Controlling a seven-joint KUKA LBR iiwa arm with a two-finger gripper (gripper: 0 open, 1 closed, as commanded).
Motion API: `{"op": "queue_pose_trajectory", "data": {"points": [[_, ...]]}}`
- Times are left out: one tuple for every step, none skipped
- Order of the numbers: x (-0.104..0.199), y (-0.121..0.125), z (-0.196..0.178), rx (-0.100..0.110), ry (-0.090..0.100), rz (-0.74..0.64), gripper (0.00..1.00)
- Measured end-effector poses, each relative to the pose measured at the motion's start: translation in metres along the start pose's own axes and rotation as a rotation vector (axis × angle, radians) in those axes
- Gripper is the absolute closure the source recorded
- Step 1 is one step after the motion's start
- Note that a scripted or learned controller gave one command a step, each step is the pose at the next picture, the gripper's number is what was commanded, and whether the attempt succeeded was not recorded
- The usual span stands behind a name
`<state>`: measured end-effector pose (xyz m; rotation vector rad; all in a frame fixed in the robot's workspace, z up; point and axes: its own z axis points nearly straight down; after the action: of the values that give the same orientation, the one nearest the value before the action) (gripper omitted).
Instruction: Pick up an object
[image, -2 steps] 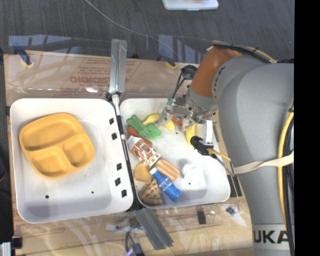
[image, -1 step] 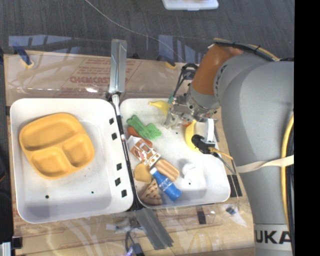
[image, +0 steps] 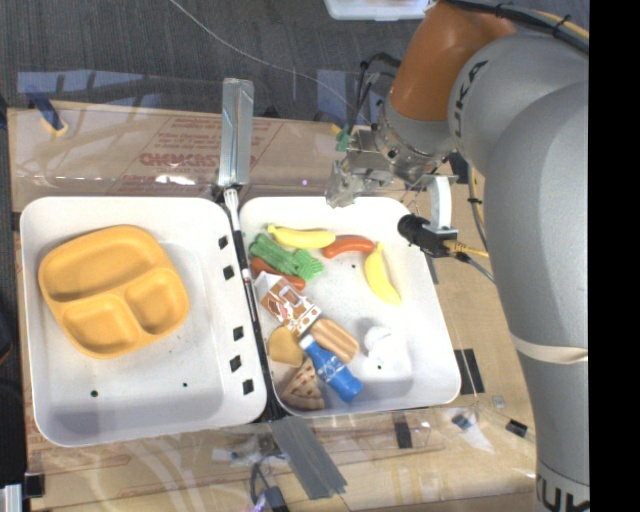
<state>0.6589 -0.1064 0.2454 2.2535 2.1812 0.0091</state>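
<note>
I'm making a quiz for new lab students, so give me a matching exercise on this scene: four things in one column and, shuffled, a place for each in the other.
Things:
1. orange divided tray
2. blue bottle
3. red sausage
4. gripper

Places:
A. near end of the right bin
B. above the right bin's far rim
C. in the left bin
D. far part of the right bin, between two bananas

Pairs: 1-C, 2-A, 3-D, 4-B
</note>
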Motion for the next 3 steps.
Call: {"op": "queue_pose_trajectory", "data": {"points": [[0.069,-0.015,0.034,0.017,-0.001,0.317,1.0],[0.047,-0.02,0.056,0.017,-0.003,0.302,1.0],[0.055,-0.014,0.055,0.012,-0.002,0.302,1.0]]}}
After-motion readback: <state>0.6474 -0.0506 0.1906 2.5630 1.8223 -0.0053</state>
